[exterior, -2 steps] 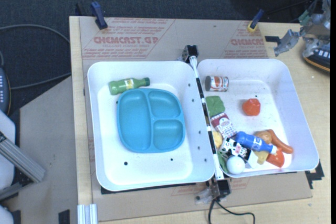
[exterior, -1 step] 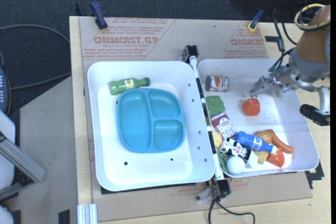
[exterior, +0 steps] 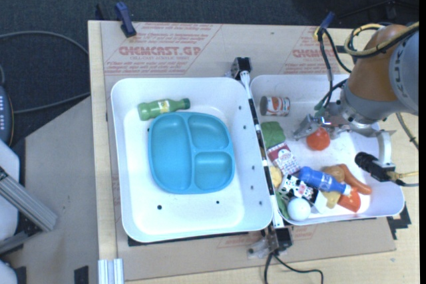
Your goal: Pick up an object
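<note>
My gripper (exterior: 322,124) hangs low over the middle of the right bin (exterior: 303,86), on the grey arm with the orange band (exterior: 373,73) that comes in from the right. A red round tomato-like object (exterior: 319,140) lies right under and just in front of the gripper, partly covered by it. I cannot tell from here whether it touches the gripper. In the bin's front part, a blue bottle (exterior: 321,179) lies among other small items.
The right bin also holds a small can (exterior: 274,105), a green packet (exterior: 271,132), a red-and-white packet (exterior: 285,159), orange toy pieces (exterior: 347,176) and a white ball (exterior: 299,209). The left bin (exterior: 126,110) holds a blue divided plate (exterior: 192,151) and a green bottle (exterior: 162,108).
</note>
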Robot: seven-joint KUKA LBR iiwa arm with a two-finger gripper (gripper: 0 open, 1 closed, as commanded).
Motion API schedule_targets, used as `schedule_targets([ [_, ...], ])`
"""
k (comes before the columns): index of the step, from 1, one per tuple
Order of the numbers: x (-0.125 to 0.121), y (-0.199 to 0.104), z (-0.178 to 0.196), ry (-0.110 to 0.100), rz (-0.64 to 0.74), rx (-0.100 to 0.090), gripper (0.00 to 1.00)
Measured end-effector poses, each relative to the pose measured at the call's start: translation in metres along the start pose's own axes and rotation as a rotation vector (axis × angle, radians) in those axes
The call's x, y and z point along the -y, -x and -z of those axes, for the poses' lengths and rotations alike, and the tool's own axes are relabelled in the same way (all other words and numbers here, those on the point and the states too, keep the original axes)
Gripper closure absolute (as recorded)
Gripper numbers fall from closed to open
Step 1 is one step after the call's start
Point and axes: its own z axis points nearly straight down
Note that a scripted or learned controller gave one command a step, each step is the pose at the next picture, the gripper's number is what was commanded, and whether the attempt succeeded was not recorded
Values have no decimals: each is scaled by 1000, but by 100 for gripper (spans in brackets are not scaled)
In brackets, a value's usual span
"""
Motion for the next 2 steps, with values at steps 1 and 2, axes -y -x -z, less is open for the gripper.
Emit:
schedule_targets([
  [1, 0, 0, 10, 2, -1, 0, 100],
  [2, 7, -100, 101, 4, 0, 0, 100],
])
